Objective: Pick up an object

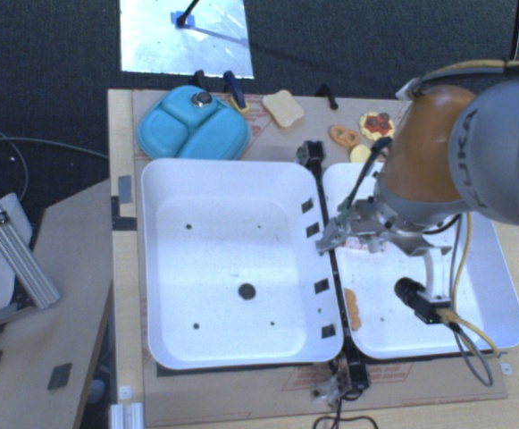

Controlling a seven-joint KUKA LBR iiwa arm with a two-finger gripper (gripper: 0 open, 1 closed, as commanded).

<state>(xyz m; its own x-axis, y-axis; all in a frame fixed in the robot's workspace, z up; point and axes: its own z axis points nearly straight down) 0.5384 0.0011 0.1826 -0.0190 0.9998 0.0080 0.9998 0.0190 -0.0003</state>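
Down at the 6 o'clock side of the table (129, 329), two white bins sit side by side. They are low and wide, so the arm can reach in from above.

Close to the 6 o'clock end of the right bin (500, 324) lies a small orange snack (351, 309). It rests just beside the wall where the two bins meet. This looks like the thing to pick up, and it still lies flat on the bin floor. Being so near the wall may make it hard to grab.

Over at 9 o'clock from it, the left bin (196, 213) has a small dark spot (246, 290) on its floor.

Up toward 12 o'clock from the snack, the gripper (353, 232) hangs over the meeting edge of the bins. I think it is there to come down on the snack. Whether its grip is wide or closed, I cannot tell. Nothing shows in it. The big grey and orange arm (438, 150) comes in from 3 o'clock.

Far off at 12 o'clock, past the bins, wait more toys: a blue tray (192, 123), a slice of toast (283, 108), a pretzel (343, 135) and a little pizza (376, 123). They sit outside the bins, likely out of play.
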